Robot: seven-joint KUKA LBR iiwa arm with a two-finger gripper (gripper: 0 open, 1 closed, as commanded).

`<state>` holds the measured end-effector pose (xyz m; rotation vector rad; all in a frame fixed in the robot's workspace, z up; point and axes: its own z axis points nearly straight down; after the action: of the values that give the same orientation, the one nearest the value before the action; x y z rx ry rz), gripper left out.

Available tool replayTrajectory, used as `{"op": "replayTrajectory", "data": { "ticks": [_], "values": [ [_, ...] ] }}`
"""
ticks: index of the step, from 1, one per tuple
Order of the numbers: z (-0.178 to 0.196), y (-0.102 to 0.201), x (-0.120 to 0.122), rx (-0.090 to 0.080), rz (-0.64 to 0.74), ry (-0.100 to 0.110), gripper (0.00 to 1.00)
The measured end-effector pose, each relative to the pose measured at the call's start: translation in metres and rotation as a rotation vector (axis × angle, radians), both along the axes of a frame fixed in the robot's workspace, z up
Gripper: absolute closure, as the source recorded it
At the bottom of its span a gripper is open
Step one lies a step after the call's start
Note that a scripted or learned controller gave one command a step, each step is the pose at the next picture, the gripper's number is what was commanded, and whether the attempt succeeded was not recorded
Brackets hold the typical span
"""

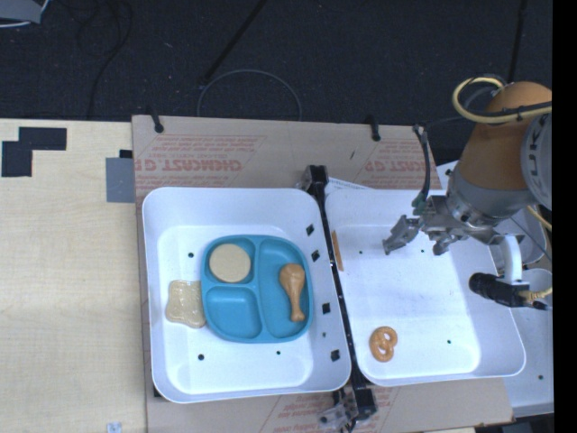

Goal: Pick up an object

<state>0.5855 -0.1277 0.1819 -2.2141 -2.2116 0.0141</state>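
glossy white bin (451,359), knotted tan pretzel (383,343)

Faint red printing, upside down and unreadable, on the cardboard sheet (236,156) under the bins, letters "UK" on the arm (541,161)

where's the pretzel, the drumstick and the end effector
pretzel (383,343), camera view, middle of its twisted loops, in the right bin
drumstick (293,289), camera view, on its shaft, in the blue tray
end effector (420,241), camera view, midway between its fingertips, above the right bin
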Motion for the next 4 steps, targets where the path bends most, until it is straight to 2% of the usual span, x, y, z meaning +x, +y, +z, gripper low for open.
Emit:
{"op": "replayTrajectory", "data": {
  "ticks": [1, 2, 3, 4],
  "values": [
    [0.007, 0.000, 0.003, -0.002, 0.002, -0.013, 0.00],
    [-0.057, 0.001, -0.001, 0.000, 0.002, -0.007, 0.00],
    [-0.097, 0.002, -0.002, -0.001, 0.001, -0.009, 0.00],
    [-0.085, 0.001, -0.001, -0.001, -0.002, -0.010, 1.00]
  ]
}}
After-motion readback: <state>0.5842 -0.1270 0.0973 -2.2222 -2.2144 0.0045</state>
